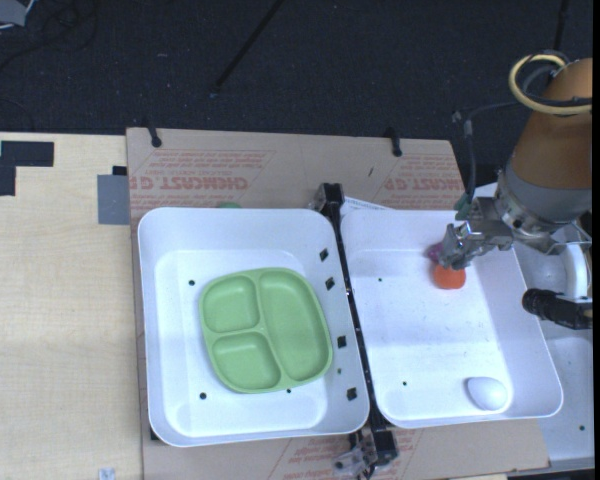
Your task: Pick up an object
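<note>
Over the right bin, gripper low, finger state impossible to tell, just above a small orange object; white egg-shaped object near front corner; green divided plate in left bin.

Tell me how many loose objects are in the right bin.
2: an orange object at the gripper near the far edge, and a white egg-shaped object in the near right corner. The gripper may hide others.

Both bins look like smooth, slightly glossy white plastic. The green plate is matt plastic. Printed brown cardboard lies beneath; the table looks like pale wood.
</note>
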